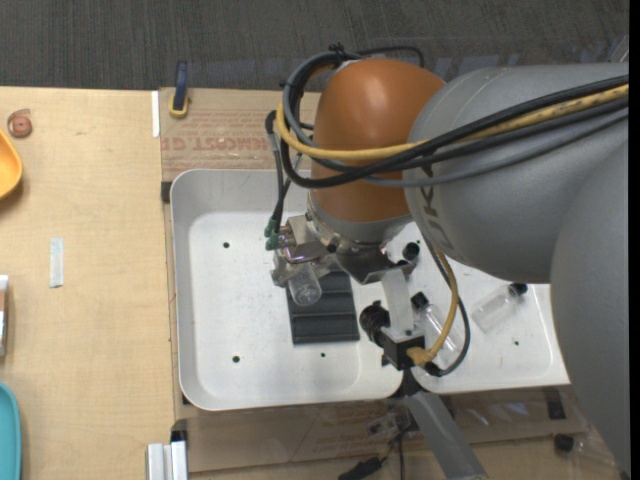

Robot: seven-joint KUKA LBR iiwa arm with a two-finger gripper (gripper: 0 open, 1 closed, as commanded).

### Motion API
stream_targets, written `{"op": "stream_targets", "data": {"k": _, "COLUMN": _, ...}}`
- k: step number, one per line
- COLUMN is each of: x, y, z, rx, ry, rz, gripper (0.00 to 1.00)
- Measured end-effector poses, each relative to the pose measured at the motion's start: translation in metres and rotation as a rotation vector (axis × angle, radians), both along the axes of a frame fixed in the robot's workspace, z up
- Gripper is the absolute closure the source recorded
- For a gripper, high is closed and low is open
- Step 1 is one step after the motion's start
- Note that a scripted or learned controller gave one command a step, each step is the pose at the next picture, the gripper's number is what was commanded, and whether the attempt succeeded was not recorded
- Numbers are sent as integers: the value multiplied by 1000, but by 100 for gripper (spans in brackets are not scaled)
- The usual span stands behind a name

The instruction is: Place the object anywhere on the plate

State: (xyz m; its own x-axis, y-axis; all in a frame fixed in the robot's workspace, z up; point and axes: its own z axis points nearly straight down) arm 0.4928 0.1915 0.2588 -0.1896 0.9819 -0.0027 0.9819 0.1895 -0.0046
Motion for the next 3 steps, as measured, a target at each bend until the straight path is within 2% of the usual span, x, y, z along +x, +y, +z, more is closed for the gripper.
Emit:
{"op": "stream_targets", "data": {"k": 1, "x": 54, "y": -21, "z": -20, "rx": 0, "ry": -1, "rz": 39, "gripper": 100}}
{"op": "stream_targets", "data": {"k": 2, "x": 54, "y": -21, "z": -20, "rx": 0, "ry": -1, "rz": 39, "gripper": 0}}
{"op": "stream_targets", "data": {"k": 3, "x": 88, "y": 15, "z": -32, "rx": 3, "ry": -2, "rz": 559, "gripper": 0}}
